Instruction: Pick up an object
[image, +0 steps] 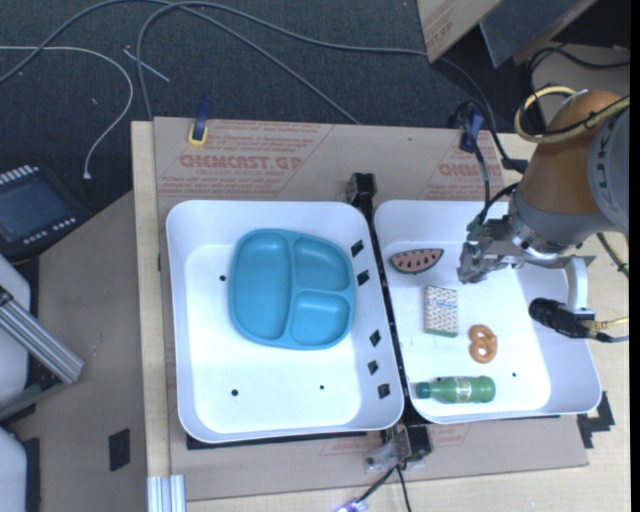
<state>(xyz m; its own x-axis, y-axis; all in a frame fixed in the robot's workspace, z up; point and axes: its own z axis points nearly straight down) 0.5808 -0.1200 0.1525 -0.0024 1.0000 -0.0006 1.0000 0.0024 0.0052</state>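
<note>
Two white bins sit on the table (150, 300): the left bin (200, 390) holds one blue divided plate (292, 288), the right bin (560, 385) four things (all small). The hand (472, 262) hangs over the right bin; I cannot tell its spread. The watermelon slice (416, 261) lies at its 9 o'clock, the patterned packet (440, 309) and pretzel (483, 343) near 6, the green bottle (456, 389) beyond.
</note>
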